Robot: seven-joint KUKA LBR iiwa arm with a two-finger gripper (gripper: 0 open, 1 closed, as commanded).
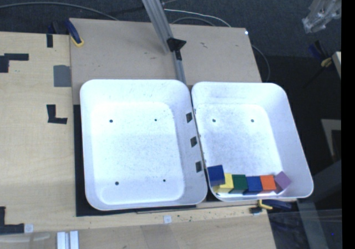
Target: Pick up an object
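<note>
Nothing picked yet. Blocks (247,182) lie in a row along the right bin's (277,103) near edge. End effector (320,10) off the surface's far right corner; grip state unclear.

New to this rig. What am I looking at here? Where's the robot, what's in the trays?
One fixed camera looks down at a slant on a bench with two shallow white plastic bins: the left bin and the right bin. Small coloured blocks line the right bin's near wall: a blue cube, a yellow block, a green one, another blue, an orange and a purple. The pale blurred shape at top right is probably part of the robot arm; it holds nothing visible.
</note>
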